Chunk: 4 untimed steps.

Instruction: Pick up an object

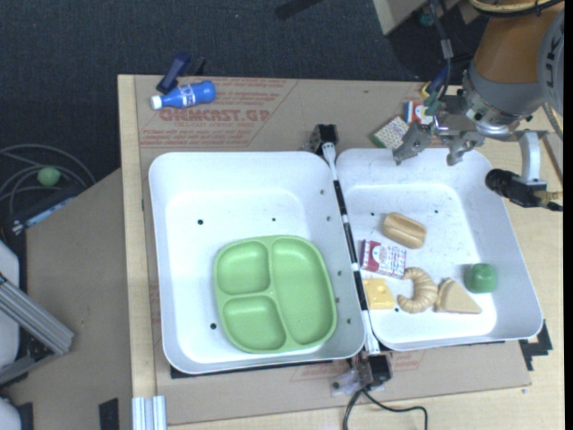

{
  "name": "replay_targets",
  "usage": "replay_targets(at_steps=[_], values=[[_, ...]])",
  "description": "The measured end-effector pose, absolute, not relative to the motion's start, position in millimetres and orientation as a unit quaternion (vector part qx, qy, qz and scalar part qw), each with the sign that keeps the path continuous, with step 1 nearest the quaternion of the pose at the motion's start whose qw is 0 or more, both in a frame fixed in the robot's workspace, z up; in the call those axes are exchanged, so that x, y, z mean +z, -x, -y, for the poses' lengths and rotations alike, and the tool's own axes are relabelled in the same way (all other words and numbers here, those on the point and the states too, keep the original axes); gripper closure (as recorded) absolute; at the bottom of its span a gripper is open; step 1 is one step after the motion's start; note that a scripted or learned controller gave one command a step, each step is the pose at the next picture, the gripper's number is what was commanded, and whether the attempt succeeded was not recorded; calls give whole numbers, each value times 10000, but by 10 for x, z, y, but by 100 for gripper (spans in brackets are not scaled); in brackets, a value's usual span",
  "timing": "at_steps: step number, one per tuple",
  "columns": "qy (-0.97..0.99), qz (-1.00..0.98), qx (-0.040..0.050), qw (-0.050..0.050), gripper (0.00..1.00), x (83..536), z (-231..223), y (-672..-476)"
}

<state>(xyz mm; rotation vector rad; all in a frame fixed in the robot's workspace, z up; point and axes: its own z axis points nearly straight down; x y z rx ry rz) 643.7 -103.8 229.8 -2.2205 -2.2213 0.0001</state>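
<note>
Gripper (431, 150) hangs over the right bin's (501, 231) far rim, 2 fingers spread apart, nothing between them.

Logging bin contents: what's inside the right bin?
The right bin holds a bread roll, carton, cheese, croissant, wedge, and green ball. Nothing looks covered.

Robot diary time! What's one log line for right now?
gripper: open, above right white bin's far rim, holding nothing | tan bread roll, green ball: lying in bin | pick: not begun
</note>
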Motion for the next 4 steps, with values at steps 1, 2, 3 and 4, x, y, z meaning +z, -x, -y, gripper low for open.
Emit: replay_targets(at_steps=[1,2,3,4], values=[[7074,7068,1,-1,0,845,1362,-6153],[7071,7071,3,12,0,845,1143,-5923],[7070,7072,-4,-7,0,848,1229,-6160],[7074,7068,4,11,0,845,1174,-5871]])
